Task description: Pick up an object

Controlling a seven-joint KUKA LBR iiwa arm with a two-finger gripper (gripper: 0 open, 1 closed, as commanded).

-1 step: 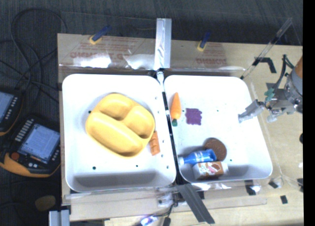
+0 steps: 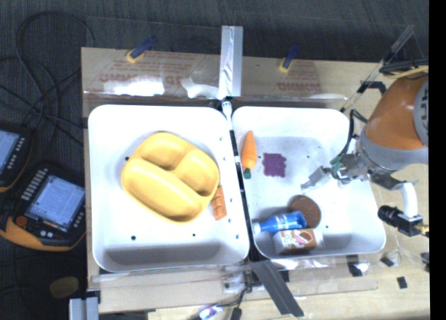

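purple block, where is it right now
The small purple block lies in the right white bin, just right of the orange carrot and above the round brown disc.

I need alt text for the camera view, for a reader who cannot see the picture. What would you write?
A robot arm reaches from the right into the right bin, its gripper above the floor near a brown disc, a purple block, a carrot, a blue bottle and a jar. The left bin holds a large yellow object and a small orange piece.
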